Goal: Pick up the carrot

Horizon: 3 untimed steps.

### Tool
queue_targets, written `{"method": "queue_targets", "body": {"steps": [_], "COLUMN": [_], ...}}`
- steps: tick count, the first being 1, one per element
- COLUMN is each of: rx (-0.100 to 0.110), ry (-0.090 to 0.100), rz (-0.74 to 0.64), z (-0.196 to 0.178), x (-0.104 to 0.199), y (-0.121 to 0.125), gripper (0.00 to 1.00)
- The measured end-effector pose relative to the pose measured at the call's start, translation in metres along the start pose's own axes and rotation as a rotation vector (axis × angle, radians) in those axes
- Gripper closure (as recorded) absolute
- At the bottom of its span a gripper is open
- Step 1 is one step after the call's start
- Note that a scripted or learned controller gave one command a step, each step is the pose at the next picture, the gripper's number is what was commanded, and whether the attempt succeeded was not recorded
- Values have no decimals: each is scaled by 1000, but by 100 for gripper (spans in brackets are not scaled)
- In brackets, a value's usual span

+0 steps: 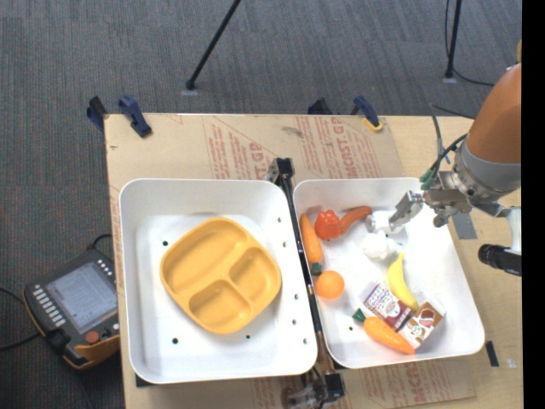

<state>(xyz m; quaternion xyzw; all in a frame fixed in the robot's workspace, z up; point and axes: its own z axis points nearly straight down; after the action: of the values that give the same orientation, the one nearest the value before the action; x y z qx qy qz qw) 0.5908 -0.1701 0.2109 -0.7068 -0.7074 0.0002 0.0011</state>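
Note:
Two carrots lie in the right bin [451, 258]. One carrot [311, 240] rests lengthwise along the bin's left wall, green end toward the front. The other carrot [385, 334] lies at the front, partly against a snack box [402, 308], green top pointing left. My gripper [402, 214] hangs over the back of the right bin, above and to the right of a white lumpy item [376, 245]. It is well apart from both carrots, and nothing shows in its grasp.
The right bin also holds a red pepper [328, 225], an orange-red chili [356, 216], an orange ball [329, 285] and a banana [399, 281]. A yellow divided plate [220, 273] sits in the left bin [136, 228]. A teach pendant [75, 309] lies at the far left.

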Motion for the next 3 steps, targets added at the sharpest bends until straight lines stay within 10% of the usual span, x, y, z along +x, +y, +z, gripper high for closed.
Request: {"method": "queue_targets", "body": {"steps": [1, 2, 3], "rx": [2, 0, 2], "ry": [1, 0, 0], "rz": [-1, -2, 2], "z": [53, 23, 24], "x": [80, 148, 123], "y": [-8, 4, -68], "gripper": [0, 0, 0]}}
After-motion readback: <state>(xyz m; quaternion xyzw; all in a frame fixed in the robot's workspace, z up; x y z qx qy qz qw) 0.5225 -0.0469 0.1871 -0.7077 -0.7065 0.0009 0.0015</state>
